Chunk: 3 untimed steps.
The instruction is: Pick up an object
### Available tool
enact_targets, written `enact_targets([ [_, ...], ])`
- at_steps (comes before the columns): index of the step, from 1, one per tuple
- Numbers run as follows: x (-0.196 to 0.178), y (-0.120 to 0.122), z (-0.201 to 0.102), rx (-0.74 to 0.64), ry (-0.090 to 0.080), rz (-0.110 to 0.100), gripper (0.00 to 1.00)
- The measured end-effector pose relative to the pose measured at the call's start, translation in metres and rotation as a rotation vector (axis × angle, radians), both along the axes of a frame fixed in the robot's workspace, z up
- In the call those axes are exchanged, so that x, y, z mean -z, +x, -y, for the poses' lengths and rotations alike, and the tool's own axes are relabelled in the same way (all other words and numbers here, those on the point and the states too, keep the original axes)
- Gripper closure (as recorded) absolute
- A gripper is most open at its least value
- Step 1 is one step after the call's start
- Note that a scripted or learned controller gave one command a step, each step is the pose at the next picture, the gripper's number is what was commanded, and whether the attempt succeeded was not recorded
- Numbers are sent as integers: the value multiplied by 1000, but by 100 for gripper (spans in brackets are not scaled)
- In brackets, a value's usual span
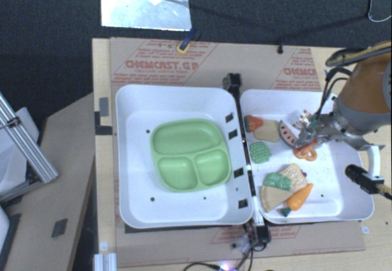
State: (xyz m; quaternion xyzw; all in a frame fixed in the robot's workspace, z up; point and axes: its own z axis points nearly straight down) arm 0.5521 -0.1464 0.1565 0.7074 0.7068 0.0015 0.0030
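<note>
Pretzel [305, 153], glossy orange loops, lies under the pincer [308, 139]; whether its fingers are apart, I cannot tell.

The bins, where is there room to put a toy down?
The left bin has bare floor all around the green tray. The right bin is crowded at its left and middle with toy food, where the gripper hovers; its bare patch is beside the carrot.

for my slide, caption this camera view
Arm's gripper low over toy food in the right bin; green divided tray in the left bin.
</note>
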Motion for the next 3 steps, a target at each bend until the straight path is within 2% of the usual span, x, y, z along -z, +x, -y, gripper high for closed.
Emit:
enact_targets([
  [1, -65, 1, -1, -5, 0, 2, 100],
  [2, -68, 2, -1, -5, 2, -4, 100],
  [3, -74, 15, -63, -12, 4, -3, 100],
])
